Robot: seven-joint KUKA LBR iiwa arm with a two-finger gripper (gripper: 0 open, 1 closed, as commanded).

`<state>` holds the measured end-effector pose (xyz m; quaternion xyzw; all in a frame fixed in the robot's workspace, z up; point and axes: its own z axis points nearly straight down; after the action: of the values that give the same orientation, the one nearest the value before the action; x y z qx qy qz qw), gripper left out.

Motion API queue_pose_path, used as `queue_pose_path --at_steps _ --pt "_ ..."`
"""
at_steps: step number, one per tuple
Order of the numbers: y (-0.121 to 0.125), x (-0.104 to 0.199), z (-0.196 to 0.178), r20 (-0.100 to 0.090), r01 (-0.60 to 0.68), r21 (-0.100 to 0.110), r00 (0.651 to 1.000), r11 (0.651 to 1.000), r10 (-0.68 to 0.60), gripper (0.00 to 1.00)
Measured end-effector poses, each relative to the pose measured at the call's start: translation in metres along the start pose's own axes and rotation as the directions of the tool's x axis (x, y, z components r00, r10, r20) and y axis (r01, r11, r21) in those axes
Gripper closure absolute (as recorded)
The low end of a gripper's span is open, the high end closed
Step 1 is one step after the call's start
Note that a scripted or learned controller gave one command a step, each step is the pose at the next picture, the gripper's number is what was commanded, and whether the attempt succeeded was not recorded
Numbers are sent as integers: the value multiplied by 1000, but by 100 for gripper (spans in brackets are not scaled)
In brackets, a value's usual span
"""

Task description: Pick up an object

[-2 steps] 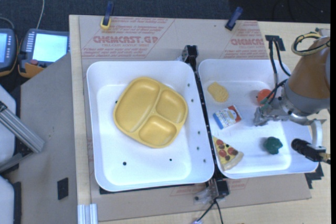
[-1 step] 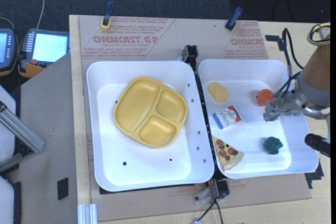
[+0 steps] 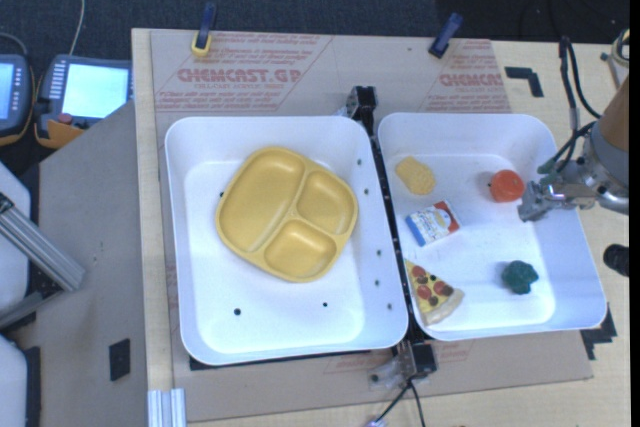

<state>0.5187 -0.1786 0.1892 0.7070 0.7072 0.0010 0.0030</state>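
The right bin (image 3: 570, 245) holds several small items. A red ball-like tomato (image 3: 507, 185) lies near its back right, and a pale yellow lump (image 3: 415, 176) sits at the back left. A small blue, white and red carton (image 3: 432, 223) lies in the middle left, a pizza slice (image 3: 436, 293) at the front left, and a dark green broccoli piece (image 3: 519, 276) at the front right. My gripper (image 3: 533, 203) comes in from the right and hangs over the bin just right of the tomato and slightly nearer the front, with nothing seen in it.
The left bin (image 3: 190, 245) holds a yellow divided plate (image 3: 287, 212). A black divider with clamps (image 3: 362, 101) runs between the bins. Blue clips (image 3: 445, 33) pin the cardboard at the back. Cables hang beside the arm at the right.
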Motion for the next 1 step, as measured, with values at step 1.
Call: queue_pose_path --at_steps 1 --pt "-7 4 -57 0 1 -1 1000 1000 -1 100"
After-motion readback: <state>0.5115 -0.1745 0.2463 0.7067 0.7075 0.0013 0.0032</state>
